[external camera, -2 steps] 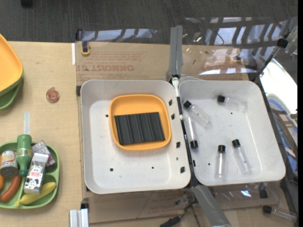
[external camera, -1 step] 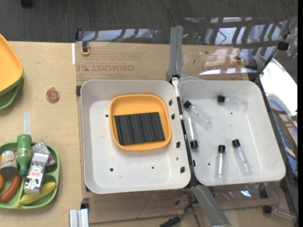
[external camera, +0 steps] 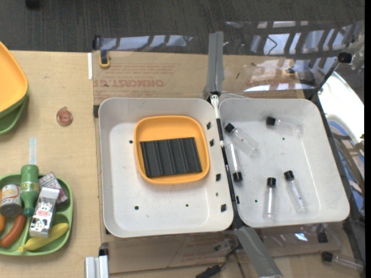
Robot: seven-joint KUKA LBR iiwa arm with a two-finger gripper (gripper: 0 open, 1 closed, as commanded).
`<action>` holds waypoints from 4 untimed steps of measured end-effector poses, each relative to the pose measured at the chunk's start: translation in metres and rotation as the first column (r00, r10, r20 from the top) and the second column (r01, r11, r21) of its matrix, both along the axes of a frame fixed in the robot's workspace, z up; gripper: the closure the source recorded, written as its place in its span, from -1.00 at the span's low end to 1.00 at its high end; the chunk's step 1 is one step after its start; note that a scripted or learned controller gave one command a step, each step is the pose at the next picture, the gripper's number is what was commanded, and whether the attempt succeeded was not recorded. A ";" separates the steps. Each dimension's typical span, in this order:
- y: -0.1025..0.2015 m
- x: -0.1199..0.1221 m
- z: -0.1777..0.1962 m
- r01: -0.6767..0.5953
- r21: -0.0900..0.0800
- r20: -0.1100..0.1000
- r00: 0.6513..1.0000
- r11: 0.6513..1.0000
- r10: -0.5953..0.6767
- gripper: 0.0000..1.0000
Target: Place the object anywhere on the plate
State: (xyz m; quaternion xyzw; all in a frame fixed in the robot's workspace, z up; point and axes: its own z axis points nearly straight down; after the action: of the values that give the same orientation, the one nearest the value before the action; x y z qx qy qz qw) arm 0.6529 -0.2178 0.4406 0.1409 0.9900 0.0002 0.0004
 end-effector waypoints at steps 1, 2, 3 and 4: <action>-0.001 -0.001 0.000 -0.173 0.000 0.001 0.985 0.985 0.173 1.00; -0.003 0.001 0.002 -0.319 -0.002 0.004 0.948 0.948 0.319 1.00; -0.004 0.007 0.001 -0.574 -0.003 0.004 0.819 0.819 0.574 1.00; -0.004 0.007 0.002 -0.748 -0.004 0.004 0.664 0.664 0.748 1.00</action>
State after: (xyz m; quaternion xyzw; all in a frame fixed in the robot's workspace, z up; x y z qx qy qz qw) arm 0.6601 -0.2216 0.4422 -0.2774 0.9607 -0.0001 0.0029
